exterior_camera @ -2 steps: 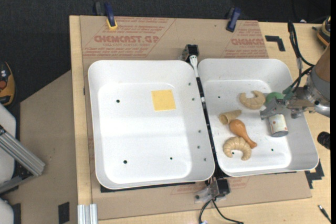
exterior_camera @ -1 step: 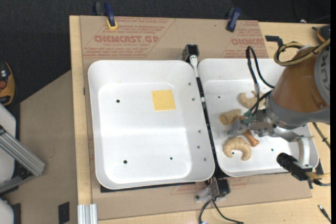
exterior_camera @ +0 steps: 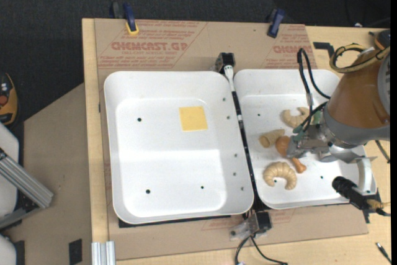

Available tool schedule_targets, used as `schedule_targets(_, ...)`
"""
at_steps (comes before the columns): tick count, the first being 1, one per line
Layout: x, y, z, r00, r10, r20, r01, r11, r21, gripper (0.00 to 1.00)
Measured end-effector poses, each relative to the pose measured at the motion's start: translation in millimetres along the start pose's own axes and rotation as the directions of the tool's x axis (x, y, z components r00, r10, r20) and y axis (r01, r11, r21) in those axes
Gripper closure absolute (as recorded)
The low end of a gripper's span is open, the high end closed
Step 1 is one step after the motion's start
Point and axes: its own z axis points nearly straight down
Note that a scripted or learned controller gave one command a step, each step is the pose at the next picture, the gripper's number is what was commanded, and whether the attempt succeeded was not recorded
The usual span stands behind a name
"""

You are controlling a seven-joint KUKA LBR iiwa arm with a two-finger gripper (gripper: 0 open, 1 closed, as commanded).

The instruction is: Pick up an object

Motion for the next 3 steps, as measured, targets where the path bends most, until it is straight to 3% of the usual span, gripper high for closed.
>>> schedule_targets(1, -39.0, -13.3, -122.0, 1.000, 0.003, 0.006, -0.003, 1.000, -0.012, 1.00)
schedule_targets(3, -36.2, -12.9, -135.7, 1.000, -0.001, 0.004, 0.001, 1.000, -0.006, 1.00)
